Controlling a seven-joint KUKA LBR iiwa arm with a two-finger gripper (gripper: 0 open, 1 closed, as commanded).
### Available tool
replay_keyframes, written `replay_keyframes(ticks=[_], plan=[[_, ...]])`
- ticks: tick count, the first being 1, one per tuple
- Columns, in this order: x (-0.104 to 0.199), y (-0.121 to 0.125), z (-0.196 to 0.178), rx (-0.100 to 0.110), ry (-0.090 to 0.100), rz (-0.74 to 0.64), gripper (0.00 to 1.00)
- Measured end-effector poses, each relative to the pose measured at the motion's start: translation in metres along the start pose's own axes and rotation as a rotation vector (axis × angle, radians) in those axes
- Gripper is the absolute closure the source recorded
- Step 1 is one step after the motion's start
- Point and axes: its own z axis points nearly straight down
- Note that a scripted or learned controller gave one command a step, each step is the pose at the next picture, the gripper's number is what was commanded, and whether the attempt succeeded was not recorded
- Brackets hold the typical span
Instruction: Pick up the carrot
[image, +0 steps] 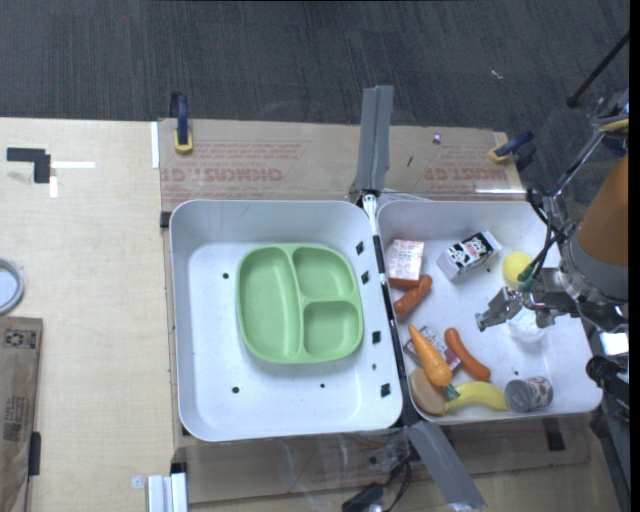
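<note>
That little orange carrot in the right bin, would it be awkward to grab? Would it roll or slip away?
The carrot looks like a smooth, stiff toy, so it probably won't flop. Its tapered, rounded shape could let it slip or roll out of a pinch. It lies packed against a sausage and a banana, so neighbours may get nudged. The tool hovers nearby.

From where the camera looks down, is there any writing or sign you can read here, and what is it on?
"CHEMCAT GP": roughly this, in red, upside down and repeated, on the cardboard sheet behind the bins; my reading is unsure.
Recycling symbol: on the brown paper bag at the left edge; its small print is too blurred to read.
Black-and-white small carton: printed, unreadable.
Pinkish packet: print too blurred.
Can: label illegible.
</note>
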Motion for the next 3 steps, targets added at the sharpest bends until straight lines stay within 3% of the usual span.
replay_keyframes(ticks=[1,2,3], plan=[[0.03,0.0007,0.1166,-0.005,0.002,0.272,0.0],[0.0377,-0.0035,0.1165,-0.005,0.006,0.668,0.0],[0.037,-0.0014,0.1066,-0.01,0.007,0.671,1.0]])
